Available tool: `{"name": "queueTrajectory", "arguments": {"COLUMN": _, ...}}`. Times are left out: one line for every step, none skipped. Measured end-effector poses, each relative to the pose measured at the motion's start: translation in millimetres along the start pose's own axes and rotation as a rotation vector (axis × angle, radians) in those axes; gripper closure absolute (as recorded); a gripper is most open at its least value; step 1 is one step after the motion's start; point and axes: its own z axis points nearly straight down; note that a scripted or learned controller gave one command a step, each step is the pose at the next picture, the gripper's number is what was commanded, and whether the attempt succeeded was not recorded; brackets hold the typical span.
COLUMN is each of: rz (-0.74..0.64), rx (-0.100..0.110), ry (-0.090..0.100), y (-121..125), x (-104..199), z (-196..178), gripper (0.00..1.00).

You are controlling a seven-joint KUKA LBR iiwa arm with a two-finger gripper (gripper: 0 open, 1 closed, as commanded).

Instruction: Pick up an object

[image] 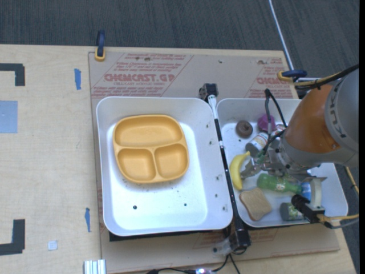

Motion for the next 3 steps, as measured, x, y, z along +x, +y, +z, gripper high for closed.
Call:
{"name": "queueTrajectory", "arguments": {"rz": -0.002, "rx": -0.003, "ry": 0.002, "y": 1.9, "x": 1.3, "z": -10.3, "gripper": 1.00}}
{"name": "queueTrajectory", "arguments": {"rz": -0.006, "rx": 0.010, "ry": 0.008, "y": 95.2, "x": 71.2, "z": -96.9, "gripper": 1.00}}
{"name": "queueTrajectory", "arguments": {"rz": -0.004, "rx": 0.015, "ry": 0.008, "y": 42.3, "x": 34.7, "z": -96.4, "gripper": 1.00}}
